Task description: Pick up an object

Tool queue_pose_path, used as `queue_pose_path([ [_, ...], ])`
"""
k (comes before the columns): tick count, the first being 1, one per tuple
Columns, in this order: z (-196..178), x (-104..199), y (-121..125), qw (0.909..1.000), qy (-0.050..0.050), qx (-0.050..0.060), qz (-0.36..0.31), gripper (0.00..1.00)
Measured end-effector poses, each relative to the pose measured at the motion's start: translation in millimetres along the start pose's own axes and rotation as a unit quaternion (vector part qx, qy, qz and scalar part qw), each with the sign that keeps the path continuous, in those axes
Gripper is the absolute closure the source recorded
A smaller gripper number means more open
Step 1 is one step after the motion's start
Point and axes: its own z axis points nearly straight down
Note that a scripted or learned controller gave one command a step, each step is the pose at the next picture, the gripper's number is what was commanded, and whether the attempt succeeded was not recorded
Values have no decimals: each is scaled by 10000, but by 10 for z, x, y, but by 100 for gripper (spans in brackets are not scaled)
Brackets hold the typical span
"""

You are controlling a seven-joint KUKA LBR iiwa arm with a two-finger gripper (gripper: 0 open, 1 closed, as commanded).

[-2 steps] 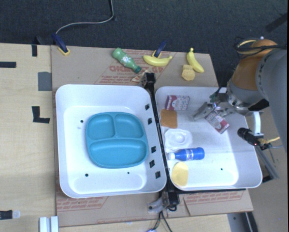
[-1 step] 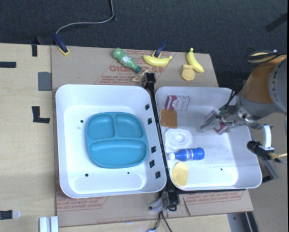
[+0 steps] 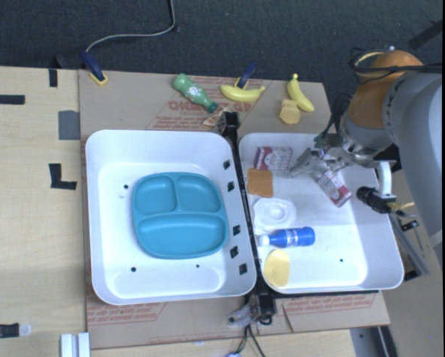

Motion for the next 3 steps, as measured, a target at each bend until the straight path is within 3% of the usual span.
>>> queue_pose_path([
  [1,-11,-337,-590,10000,5,5,9,0],
  [2,1,-7,53,10000,0,1,1,0],
  [3,-40,64,-313,10000,5,39,17,0],
])
